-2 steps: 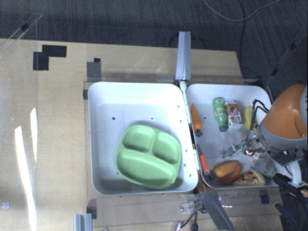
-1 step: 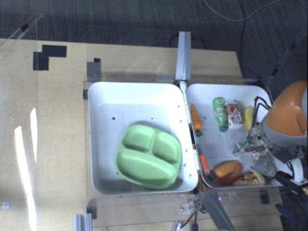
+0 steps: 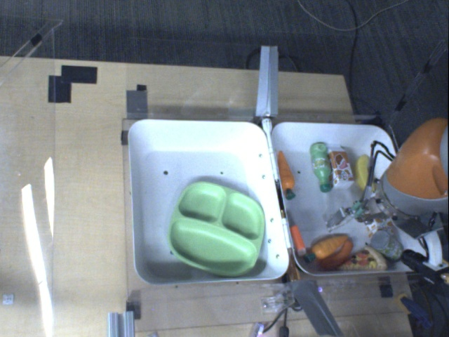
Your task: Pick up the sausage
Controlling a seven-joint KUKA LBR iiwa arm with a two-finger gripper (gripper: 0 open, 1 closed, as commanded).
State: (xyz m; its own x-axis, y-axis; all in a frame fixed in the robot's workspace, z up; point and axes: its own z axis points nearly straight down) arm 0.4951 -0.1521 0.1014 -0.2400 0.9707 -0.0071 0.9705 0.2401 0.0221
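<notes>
Desk (image 3: 70, 209) carried 2 white bins. Left bin (image 3: 151, 153) held a green tray (image 3: 217, 228). Right bin (image 3: 302, 135) held a green bottle (image 3: 321, 166), 2 carrots (image 3: 285, 175), a yellow item (image 3: 361, 171). Sausage (image 3: 332, 250) lay at its near edge, beside the second carrot. Arm (image 3: 421, 167) came in from the right; jaws (image 3: 358, 213) sat just above the sausage, apart from it, state unclear.

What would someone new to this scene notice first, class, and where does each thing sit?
The big green divided tray lies in the left bin. At the right, the arm's orange band looms over the right bin, its gripper low among small food items: a green bottle, a carrot and a brown sausage near the front wall.
</notes>
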